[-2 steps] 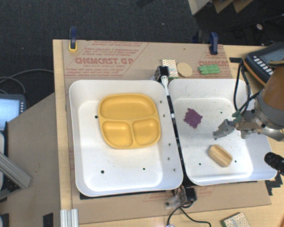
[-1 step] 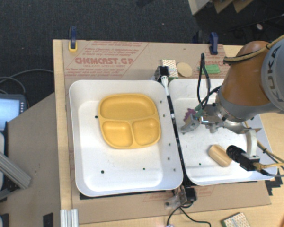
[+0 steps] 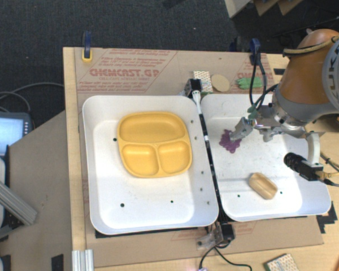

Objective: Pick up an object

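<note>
1. Two white bins sit side by side on my bench; I take the right bin (image 3: 237, 208) as my landmark, and the left bin (image 3: 96, 168) touches it along their shared edge.
2. Inside the left bin I see a yellow three-compartment plate (image 3: 155, 143), lying flat toward that bin's far half.
3. Near the right bin's left wall, about midway along it, lies a small purple grape-like cluster (image 3: 230, 141).
4. Toward the right bin's near edge, well apart from the purple piece, rests a tan bread-roll-shaped object (image 3: 263, 186), tilted slantwise.
5. My gripper (image 3: 243, 127) hangs over the right bin's far-left part, just beside the purple cluster on its right; I cannot tell from here whether it is parted or closed, and I see nothing held in it.
6. Beyond the right bin's far edge, on the brown board, I make out a round tan disc (image 3: 220, 83) and a small green item (image 3: 246, 83).
</note>
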You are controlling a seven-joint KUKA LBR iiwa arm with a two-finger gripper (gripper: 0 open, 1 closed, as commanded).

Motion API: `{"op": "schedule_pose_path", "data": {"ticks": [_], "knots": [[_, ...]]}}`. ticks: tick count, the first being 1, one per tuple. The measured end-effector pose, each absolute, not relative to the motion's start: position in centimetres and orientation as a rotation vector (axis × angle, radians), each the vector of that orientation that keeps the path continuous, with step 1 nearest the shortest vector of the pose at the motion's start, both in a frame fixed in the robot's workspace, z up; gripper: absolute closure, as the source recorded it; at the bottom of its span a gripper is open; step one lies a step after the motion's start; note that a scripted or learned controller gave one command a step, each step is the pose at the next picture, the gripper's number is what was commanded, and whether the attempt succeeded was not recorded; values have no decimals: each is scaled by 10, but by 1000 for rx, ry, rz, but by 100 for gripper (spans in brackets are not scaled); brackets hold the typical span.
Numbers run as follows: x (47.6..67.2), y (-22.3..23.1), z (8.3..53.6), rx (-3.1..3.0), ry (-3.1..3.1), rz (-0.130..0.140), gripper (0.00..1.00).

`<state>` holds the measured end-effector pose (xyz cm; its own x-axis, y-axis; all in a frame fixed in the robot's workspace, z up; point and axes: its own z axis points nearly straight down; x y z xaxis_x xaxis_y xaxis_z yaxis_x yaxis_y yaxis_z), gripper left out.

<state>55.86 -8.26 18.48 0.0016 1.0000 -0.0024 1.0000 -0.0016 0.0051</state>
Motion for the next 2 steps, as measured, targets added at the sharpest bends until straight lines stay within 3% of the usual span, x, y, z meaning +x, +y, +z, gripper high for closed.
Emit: {"op": "schedule_pose_path", "data": {"ticks": [1,2], "knots": [[578,-100,80,2225,2223,-4,0],[634,-93,85,2215,2221,5,0]]}}
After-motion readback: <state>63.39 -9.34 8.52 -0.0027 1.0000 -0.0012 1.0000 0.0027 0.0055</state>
